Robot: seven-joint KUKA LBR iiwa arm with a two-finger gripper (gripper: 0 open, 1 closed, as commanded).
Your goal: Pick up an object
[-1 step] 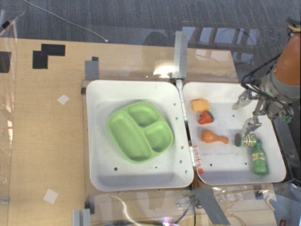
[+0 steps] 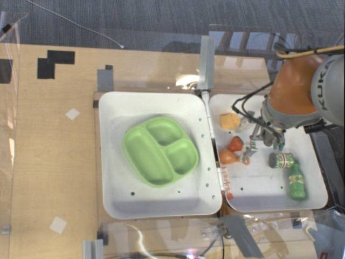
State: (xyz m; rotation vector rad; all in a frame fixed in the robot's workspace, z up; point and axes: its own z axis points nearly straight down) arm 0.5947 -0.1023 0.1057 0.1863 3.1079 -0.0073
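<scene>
Gripper (image 2: 257, 146) hangs open over the right bin (image 2: 318, 196), with 2 orange-red pieces (image 2: 232, 150) just left and green bottle (image 2: 296, 183) lower right.

The pale wooden bench top (image 2: 48, 161) looks smooth with a faint sheen. Both shallow white plastic bins (image 2: 116, 198) (image 2: 315, 198) appear matt. The lime-green three-compartment plastic plate (image 2: 160, 151) is smooth and slightly glossy. The small green plastic bottle (image 2: 296, 182) shines, and the arm's orange band (image 2: 294, 85) looks satin-smooth.
</scene>
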